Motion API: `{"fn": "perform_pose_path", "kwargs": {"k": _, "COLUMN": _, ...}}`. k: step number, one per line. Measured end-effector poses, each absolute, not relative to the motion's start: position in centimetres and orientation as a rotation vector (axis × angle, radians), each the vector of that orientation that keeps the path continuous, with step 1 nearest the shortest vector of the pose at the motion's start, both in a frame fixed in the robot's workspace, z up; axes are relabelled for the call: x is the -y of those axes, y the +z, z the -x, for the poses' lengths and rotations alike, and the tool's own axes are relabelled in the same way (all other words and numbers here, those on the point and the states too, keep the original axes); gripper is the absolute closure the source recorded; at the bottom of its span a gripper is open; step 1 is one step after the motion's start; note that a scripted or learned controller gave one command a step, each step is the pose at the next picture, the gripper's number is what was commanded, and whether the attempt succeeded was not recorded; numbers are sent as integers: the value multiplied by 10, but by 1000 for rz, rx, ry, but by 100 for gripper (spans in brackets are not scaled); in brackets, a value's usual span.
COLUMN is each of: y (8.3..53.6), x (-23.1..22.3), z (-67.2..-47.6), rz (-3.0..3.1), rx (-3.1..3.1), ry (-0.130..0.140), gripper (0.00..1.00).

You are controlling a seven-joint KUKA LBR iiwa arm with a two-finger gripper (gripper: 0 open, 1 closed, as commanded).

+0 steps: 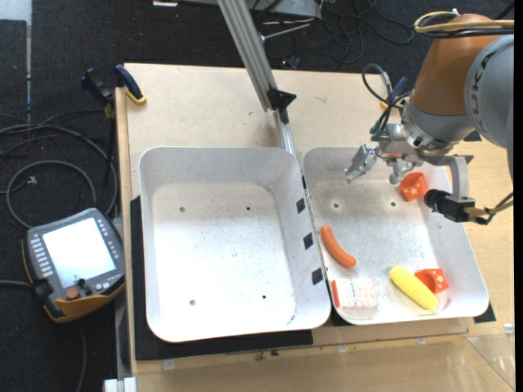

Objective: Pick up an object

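The gripper [377, 163] hangs over the far end of the right bin [466, 251], its fingers [357, 168] spread apart with nothing between them. The nearest object is a small orange-red block [413, 185], just beside the fingers on the side toward the arm, lying close to the bin's far right wall. Farther off toward the near rim lie an orange sausage [337, 247], long axis slanting along the bin, a pink-and-white packet [357, 294], a yellow banana [413, 288] and a red piece [434, 279] touching it.
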State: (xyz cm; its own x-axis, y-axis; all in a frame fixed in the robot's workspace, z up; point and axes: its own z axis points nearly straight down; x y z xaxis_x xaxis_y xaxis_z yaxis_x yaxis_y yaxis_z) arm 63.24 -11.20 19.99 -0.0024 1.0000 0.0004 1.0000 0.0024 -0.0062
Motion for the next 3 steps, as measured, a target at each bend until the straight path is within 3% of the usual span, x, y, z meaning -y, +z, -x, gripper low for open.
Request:
{"fn": "perform_pose_path", "kwargs": {"k": 2, "y": 92, "x": 109, "z": -640, "rz": 2219, "rx": 2220, "ry": 5, "gripper": 0}}
{"fn": "perform_pose_path", "kwargs": {"k": 3, "y": 106, "x": 109, "z": -642, "rz": 2223, "rx": 2222, "ry": -2, "gripper": 100}}
